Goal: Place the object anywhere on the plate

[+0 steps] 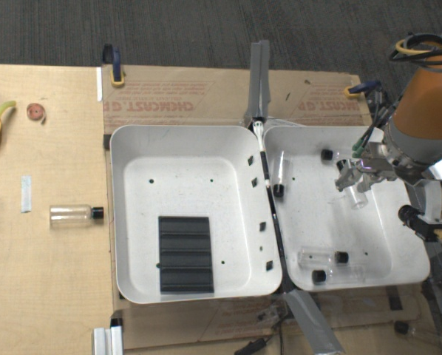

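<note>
Four black-capped clear vials (pixel 278 170) lie scattered in the right bin (pixel 398 272), and one black ridged plate (pixel 185 254) sits in the left bin (pixel 132 198). A fifth vial (pixel 73 214) lies on the wooden worktop (pixel 51 287). The gripper (pixel 358 180) hovers over the right bin, the nearest cap just beside it; whether it is open or closed can't be told.

White bins (pixel 121 198): 2. Black ribbed plate (pixel 185 254): 1. Clear vials with black caps, right bin (pixel 278 172): at least 2; on bench (pixel 75 214): 1

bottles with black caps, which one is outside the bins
The clear bottle lying on the wooden bench, left of the left bin; the others lie inside the right bin.
</note>
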`<state>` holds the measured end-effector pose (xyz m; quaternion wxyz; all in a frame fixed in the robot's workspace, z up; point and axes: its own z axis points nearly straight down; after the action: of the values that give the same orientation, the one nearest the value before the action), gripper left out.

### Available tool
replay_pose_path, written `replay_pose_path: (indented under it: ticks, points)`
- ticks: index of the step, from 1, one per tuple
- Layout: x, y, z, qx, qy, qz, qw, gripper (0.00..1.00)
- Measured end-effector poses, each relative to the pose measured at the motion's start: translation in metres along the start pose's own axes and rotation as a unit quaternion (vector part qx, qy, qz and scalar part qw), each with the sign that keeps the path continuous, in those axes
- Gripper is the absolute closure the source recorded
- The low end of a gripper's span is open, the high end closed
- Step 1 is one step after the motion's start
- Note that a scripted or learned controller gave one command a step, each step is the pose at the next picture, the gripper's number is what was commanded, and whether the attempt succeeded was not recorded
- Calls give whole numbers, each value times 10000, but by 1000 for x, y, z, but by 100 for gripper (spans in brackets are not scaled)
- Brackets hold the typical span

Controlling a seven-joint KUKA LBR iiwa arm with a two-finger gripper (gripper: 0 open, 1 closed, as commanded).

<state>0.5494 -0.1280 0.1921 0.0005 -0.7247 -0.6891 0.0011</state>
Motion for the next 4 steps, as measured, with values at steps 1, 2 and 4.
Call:
replay_pose_path:
  ticks: [1, 2, 4]
  points:
    - [0, 0, 0, 0, 0, 0, 10000, 0]
    - [-74, 77, -14, -2, -7, 1120, 9937, 0]
    - [-84, 96, -161, -4, -6, 791, 9969, 0]
